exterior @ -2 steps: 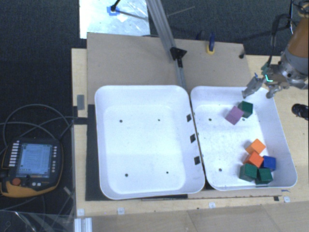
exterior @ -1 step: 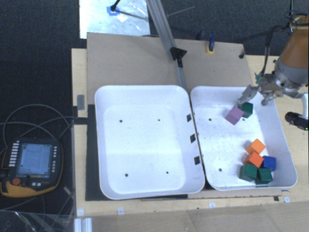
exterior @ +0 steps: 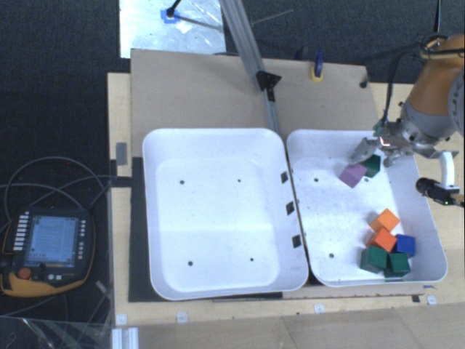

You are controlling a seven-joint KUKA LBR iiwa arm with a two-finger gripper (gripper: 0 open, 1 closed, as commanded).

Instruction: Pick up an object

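Jaws [exterior: 379,151] low over right bin's [exterior: 320,267] far edge; purple block [exterior: 353,174] just inboard, green block [exterior: 372,166] touching; spread indeterminate.

A robot lab or test room is shown here, not a home. A plain wooden bench [exterior: 218,86] is seen in the middle, and two white bins are set side by side on it: the left bin [exterior: 218,213] and the right bin [exterior: 341,217]. A grey and orange robot arm [exterior: 436,86] is seen at the right of the bench. A control pad [exterior: 47,249] with a screen and thick cables is laid on the dark carpet [exterior: 58,64] to the left of the bench. A slanted metal pole [exterior: 243,31] is fixed at the back of the bench. Small coloured blocks [exterior: 386,249] are kept in the right bin, like test pieces.
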